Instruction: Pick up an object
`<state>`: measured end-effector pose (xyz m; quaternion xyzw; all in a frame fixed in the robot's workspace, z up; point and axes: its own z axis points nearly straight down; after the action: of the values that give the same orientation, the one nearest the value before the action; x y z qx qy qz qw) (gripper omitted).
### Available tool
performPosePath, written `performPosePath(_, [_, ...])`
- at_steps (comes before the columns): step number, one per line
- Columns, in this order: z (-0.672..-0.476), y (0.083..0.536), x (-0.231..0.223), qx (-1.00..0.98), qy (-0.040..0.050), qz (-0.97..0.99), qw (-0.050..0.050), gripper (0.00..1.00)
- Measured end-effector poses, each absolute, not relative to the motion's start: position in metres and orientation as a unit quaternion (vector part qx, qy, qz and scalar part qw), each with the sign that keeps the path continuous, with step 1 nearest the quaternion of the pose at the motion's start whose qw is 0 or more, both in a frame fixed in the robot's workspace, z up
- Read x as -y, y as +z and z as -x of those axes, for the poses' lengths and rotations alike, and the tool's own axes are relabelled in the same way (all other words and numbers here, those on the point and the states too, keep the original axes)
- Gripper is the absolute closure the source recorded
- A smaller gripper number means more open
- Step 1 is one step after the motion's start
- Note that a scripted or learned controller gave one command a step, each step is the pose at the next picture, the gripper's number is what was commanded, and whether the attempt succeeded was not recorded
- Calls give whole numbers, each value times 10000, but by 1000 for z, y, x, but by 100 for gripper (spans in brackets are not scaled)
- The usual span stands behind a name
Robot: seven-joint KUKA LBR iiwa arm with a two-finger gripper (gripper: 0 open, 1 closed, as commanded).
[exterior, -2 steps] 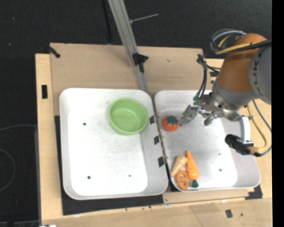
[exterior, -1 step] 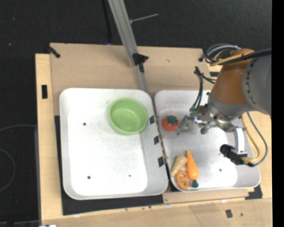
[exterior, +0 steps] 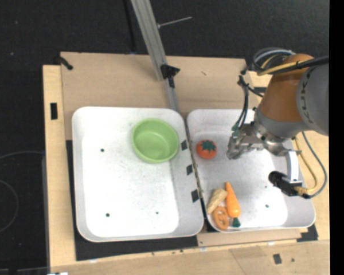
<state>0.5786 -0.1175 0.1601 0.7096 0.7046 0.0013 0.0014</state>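
A small red tomato-like toy point(exterior: 206, 148) lies in the right bin point(exterior: 258, 211) near its left wall. An orange carrot point(exterior: 232, 200) rests toward the front of the same bin, beside a pale beige piece point(exterior: 216, 198) and a round orange slice point(exterior: 221, 217). My gripper point(exterior: 236, 148) hangs over the right bin, just right of the red toy and apart from it. Nothing is visible between its tips.
A green bowl point(exterior: 155, 141) stands in the left bin point(exterior: 103, 211) at its back right. A grey metal pole point(exterior: 152, 39) slants down to the divide between the bins. Black clips point(exterior: 192, 168) mark the shared wall. Cables hang from the wrist at right.
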Motion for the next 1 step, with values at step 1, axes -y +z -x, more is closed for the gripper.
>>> performPosePath(1, [-590,216,123,-7079,19,-7063,33,100])
